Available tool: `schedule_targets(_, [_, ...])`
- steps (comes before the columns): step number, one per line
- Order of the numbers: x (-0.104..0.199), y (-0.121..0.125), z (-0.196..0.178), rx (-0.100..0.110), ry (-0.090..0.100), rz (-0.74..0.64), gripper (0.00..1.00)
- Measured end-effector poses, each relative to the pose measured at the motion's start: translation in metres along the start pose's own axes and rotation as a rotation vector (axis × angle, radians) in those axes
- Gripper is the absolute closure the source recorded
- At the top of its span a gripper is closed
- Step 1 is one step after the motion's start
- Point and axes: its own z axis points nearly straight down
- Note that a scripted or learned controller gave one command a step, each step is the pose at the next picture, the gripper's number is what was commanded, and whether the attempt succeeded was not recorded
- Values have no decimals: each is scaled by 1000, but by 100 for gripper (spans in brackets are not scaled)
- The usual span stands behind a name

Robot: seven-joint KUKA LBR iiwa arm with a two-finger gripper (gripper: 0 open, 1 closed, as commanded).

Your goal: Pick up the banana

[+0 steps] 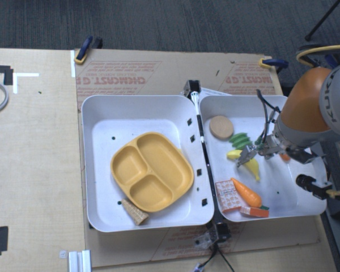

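A: Nearest the lens, at the bottom edge, black cabling (215, 248) runs out from the seam between the two bins. What sits above it?

B: Two white bins on the bench (34, 174). Left bin (93, 169) carries a yellow divided tray (152, 171) at its middle, with a tan block (135, 212) just off the tray's 7 o'clock corner.

A: And the right bin (294, 205)?

B: That one has the banana (248, 164), lying near the bin's centre, a yellow piece slanting from upper left down toward 5 o'clock. A green item (239, 140) lies just at its 11 o'clock, and a round tan disc (221, 127) beyond that, toward 10 o'clock. At the banana's 6 o'clock lies a carrot (247, 193), beside a red-and-white packet (227, 195).

A: Where is the gripper?

B: The gripper (254, 153) is down inside the right bin, directly over the banana's upper part, its dark fingertips straddling the yellow. The grey arm with its orange band (309, 106) stands off toward 2 o'clock from there.

A: Does it hold the banana?

B: Fingers look narrowly set around it, with yellow showing between and below them; the banana appears to be touching the bin floor. Whether they actually clamp it, I cannot tell.
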Motion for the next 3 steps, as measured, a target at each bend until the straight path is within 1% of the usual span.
schedule_targets(1, [0, 0, -10, -1, -1, 2, 100])
schedule_targets(2, [43, 24, -100, -2, -2, -272, 100])
schedule_targets(3, [75, 54, -109, -1, -1, -85, 100])
